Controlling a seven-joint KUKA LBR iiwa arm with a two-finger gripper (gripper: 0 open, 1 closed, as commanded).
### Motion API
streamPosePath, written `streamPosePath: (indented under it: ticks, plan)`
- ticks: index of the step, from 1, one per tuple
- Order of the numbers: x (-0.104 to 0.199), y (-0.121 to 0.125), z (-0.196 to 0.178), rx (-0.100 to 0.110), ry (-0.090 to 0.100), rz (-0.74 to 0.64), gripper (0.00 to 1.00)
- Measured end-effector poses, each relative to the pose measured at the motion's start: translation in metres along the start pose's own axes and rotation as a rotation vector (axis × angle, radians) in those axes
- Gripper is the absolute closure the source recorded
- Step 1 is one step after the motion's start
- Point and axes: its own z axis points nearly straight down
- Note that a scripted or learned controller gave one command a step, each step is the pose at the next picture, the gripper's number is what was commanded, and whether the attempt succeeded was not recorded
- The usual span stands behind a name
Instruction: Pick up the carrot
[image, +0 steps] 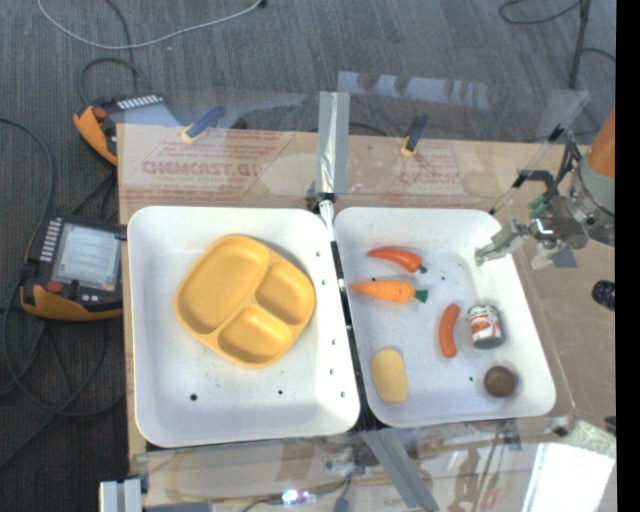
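the carrot (384, 291) lies flat in the right bin (520, 300), near that bin's left wall, its orange body running roughly left to right with the green stub at its right end. just above it lies a red-orange pepper (396, 258), close but apart from it. further right in the same bin are a small sausage (448, 331), a tin can (484, 325) on its side just beside the sausage, a brown round thing (500, 380) near the lower right corner and a pale yellow potato-like piece (389, 375) below the carrot. the left bin (150, 330) holds a yellow divided plate (246, 299).

the gripper (520, 238) hovers at the right bin's upper right edge, well apart from the carrot, with nothing between its fingers. whether they are spread or closed i cannot tell; the metal parts blur together at the rim.

the reach has not yet begun, so the risks lie ahead. the pepper is the likeliest trouble: similar in colour and shape, and so near that a slightly high approach could close on it or nudge both. the carrot is slim and rounded, so fingers set along its length could make it roll or squirt out; closing across the thicker middle seems safer. the nearby bin wall could also catch a finger on the way down.
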Motion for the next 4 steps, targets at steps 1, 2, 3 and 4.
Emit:
streamPosePath:
  ticks: [1, 2, 3, 4]
  plan:
    - [0.049, -0.013, 0.146, -0.002, 0.001, -0.315, 0.00]
    - [0.090, 0.031, 0.173, -0.014, -0.005, 0.042, 0.00]
    - [0.089, 0.028, 0.166, -0.004, -0.005, 0.042, 1.00]
    - [0.173, 0.032, 0.081, -0.001, 0.000, -0.428, 1.00]
